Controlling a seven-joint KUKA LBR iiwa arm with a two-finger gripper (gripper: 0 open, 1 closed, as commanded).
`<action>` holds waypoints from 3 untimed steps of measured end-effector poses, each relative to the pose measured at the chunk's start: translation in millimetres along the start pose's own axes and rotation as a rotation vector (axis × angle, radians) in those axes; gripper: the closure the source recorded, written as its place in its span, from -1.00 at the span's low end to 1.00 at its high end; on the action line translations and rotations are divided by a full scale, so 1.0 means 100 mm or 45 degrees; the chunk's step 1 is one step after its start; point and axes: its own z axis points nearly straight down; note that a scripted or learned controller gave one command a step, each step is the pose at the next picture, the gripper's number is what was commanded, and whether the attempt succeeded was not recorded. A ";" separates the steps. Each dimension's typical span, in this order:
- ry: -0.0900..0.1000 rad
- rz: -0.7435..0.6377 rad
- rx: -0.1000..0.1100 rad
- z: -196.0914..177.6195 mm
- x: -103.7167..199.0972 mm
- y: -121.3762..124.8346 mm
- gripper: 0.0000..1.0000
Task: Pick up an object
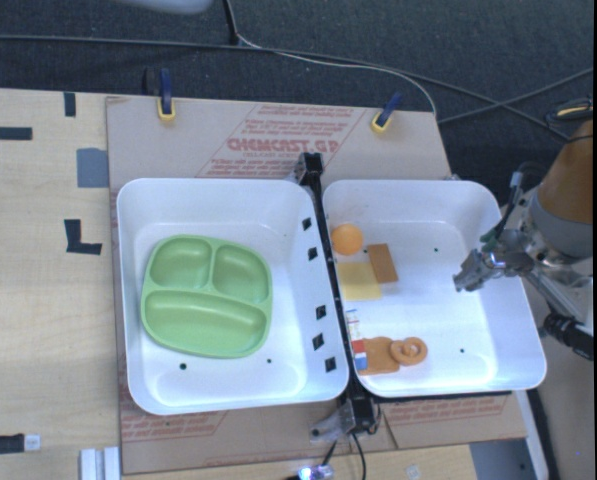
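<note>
Starting at the left, the left bin (pixel 138 208) holds a green plate (pixel 207 297) with three sections, lying flat near the bin's middle. A black divider (pixel 328 288) runs between the two bins. Just past it, in the right bin (pixel 448 203), an orange ball (pixel 347 239) sits near the top, with a yellow block (pixel 359 280) below it and a brown block (pixel 383 264) touching that block's right edge. Lower down lies a tan piece (pixel 386 354) with an orange ring (pixel 411 349) on it. Farther right, the gripper (pixel 470 276) hangs over the bin's right side, well apart from every object; whether it is released or clenched cannot be told.
</note>
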 end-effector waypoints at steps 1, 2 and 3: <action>-0.001 0.000 -0.001 -0.59 -0.08 0.03 1.00; 0.003 -0.007 0.006 -0.63 0.48 0.11 1.00; 0.003 -0.005 0.008 -0.49 0.93 0.16 1.00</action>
